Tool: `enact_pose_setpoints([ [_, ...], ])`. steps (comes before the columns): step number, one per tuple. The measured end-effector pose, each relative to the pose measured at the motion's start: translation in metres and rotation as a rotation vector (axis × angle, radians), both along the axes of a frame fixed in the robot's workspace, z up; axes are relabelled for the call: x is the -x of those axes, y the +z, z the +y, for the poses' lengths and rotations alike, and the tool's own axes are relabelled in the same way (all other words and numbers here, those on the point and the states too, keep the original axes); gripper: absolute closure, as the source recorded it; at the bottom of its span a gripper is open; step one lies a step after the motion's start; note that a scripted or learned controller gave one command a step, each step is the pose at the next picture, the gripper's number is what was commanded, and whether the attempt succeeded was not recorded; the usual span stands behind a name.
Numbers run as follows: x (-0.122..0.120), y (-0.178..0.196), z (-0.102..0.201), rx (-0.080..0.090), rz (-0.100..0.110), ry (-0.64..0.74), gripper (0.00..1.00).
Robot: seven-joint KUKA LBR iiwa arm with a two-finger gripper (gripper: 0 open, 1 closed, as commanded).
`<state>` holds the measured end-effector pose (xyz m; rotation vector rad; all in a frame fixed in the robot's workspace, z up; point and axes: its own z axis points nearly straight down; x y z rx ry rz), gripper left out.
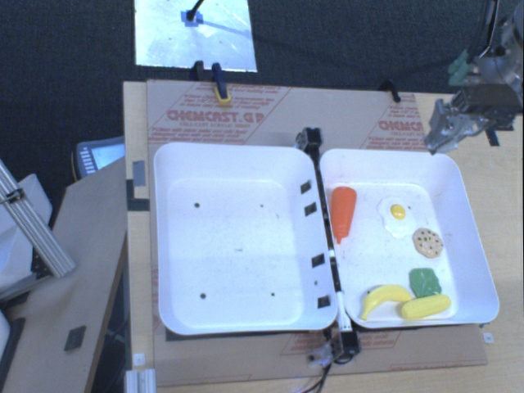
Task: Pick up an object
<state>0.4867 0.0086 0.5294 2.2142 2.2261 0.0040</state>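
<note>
Dark carpet is showing behind a tan bench, where a brown board printed with red lettering is lying under 2 shallow white bins set side by side. A square sheet of shiny foil (195,21) is lying on the carpet past the bench's far edge.

The left bin (184,158) is showing smooth white plastic with a few small dark specks. The right bin (471,211) is holding 6 toy foods — all of them smooth and plastic-looking. 1 orange carrot (342,212) is lying near the bin's left wall, tapering toward the near side. 1 fried egg (397,215), flat and white with a round yellow yolk, is sitting in the middle, and 1 round tan cookie (427,242) dotted with dark chips is lying just beside it toward the near right. 1 green blocky piece (424,281) is resting near the front, touching 1 long yellow piece (425,306) lying below it. 1 curved yellow banana (384,297) is sitting just to their left.

The gripper (440,140) is hanging over the far right corner of the right bin, well apart from the foods — whether its fingers are released or clenched cannot be told.
</note>
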Motion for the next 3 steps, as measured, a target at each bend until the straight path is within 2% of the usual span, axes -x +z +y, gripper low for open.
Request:
enact_pose_setpoints([
  [2, 0.0001, 0.0055, 0.0098, 0.0, 0.001, -0.001, 1.0],
  [3, -0.003, 0.0059, 0.0026, 0.001, 0.0, -0.005, 1.0],
])
